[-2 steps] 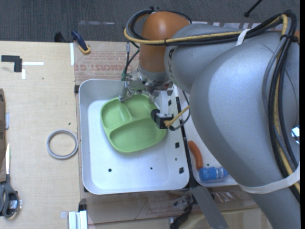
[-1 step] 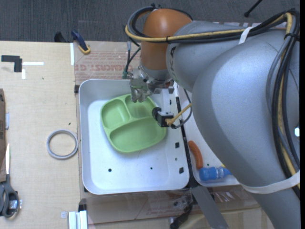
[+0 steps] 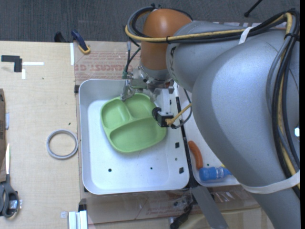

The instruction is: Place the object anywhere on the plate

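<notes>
Hovering at the plate's (image 3: 133, 136) far rim, the gripper (image 3: 138, 88) is masked by the wrist: open or closed, I cannot tell. The likely object, an orange sausage (image 3: 194, 154), lies right of the plate, probably light and rolly; grasp mid-length

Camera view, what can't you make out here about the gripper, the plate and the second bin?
- Gripper: its state is hidden, the wrist covers it from above.
- Green plate: its top rim sits under the gripper.
- Right bin: mostly covered by the arm; an orange object and blue bottle peek out.
</notes>
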`<state>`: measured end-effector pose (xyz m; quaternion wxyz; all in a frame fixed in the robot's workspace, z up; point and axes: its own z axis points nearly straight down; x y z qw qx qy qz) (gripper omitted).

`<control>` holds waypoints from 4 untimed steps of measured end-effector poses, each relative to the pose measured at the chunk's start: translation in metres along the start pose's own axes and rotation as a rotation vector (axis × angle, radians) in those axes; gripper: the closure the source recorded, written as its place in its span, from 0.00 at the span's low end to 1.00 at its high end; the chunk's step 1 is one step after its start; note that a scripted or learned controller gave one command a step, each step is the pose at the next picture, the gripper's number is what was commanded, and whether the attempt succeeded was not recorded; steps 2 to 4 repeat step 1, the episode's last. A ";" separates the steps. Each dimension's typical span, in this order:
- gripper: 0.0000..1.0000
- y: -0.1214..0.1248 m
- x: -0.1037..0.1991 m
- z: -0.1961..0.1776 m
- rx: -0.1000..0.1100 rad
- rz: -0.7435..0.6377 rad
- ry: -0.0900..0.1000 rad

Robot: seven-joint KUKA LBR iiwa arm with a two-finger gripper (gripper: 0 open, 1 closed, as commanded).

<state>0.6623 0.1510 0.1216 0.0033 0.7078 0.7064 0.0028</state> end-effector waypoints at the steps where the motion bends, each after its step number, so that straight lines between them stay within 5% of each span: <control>1: 1.00 0.000 -0.001 -0.009 0.000 0.000 -0.001; 4: 1.00 0.000 -0.001 -0.009 0.000 0.000 -0.001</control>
